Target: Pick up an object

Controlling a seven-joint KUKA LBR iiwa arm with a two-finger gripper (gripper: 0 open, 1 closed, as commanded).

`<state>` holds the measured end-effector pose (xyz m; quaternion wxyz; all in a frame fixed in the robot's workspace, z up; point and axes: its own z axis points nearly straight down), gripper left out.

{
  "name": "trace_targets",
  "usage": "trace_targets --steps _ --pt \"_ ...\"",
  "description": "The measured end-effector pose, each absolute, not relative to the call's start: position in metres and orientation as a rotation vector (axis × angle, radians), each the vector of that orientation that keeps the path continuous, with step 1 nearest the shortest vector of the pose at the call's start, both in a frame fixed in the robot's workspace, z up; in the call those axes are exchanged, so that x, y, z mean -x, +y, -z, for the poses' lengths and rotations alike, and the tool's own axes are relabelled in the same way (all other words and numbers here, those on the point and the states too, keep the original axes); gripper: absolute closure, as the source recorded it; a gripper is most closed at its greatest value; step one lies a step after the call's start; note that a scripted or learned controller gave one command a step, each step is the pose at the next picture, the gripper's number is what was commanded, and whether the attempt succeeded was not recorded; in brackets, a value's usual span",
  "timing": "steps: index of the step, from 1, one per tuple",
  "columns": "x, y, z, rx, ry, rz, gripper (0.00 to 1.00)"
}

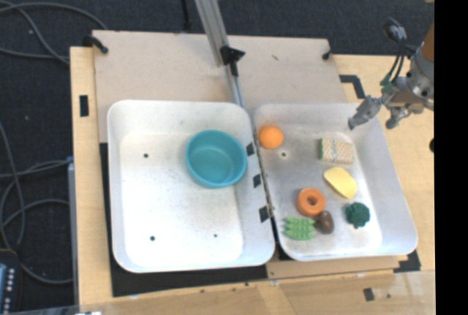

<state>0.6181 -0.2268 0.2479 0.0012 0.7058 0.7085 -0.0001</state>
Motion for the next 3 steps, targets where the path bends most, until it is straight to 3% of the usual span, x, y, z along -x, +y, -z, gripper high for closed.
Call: trace_targets --steps 1,3 --pt "-0.618 -0.227 -0.248 -2.215 2.224 0.003 0.0" --pt "-0.605 -0.227 -0.143 -2.224 2.222 0.008 0.0"
